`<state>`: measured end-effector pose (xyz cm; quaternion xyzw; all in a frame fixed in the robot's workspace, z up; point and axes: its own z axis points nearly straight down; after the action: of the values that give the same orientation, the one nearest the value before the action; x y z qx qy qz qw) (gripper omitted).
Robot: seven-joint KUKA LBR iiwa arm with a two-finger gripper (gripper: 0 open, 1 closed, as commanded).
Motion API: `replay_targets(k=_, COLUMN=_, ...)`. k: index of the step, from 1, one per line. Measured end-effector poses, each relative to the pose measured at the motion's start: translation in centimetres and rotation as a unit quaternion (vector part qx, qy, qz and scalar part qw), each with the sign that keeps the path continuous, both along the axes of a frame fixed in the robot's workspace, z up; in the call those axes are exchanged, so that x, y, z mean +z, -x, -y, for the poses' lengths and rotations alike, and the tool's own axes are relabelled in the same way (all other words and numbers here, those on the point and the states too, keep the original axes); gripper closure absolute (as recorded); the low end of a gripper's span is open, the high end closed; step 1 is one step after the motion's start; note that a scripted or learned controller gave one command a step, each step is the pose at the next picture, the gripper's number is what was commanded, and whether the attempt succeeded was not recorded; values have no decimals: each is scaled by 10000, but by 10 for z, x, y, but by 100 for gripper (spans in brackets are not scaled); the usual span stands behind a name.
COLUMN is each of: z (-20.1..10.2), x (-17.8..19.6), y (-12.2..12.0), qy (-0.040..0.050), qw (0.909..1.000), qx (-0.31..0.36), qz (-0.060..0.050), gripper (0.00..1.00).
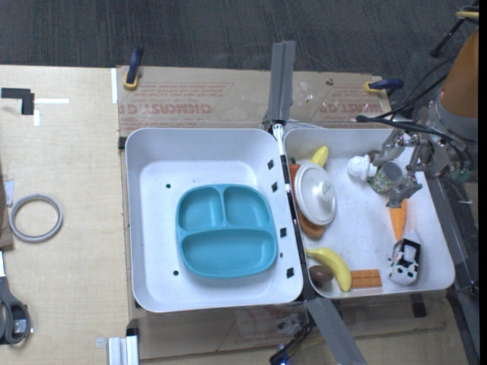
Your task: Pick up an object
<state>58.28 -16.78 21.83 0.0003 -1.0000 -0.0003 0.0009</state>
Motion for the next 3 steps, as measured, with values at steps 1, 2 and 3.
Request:
replay_targets(k=1, z=17, x=-129, y=44, qy=2, qw=10000, qx=-77, qz=2, gripper=0)
replay_targets(k=2, z=-22, x=-130, y=59, qy=-1, qw=9974, qx=-727, qz=-10, gripper=0)
replay_targets(k=3, z=46, x=-33, y=64, qy=4, qw=9932, qx=-1163, qz=7, gripper=0)
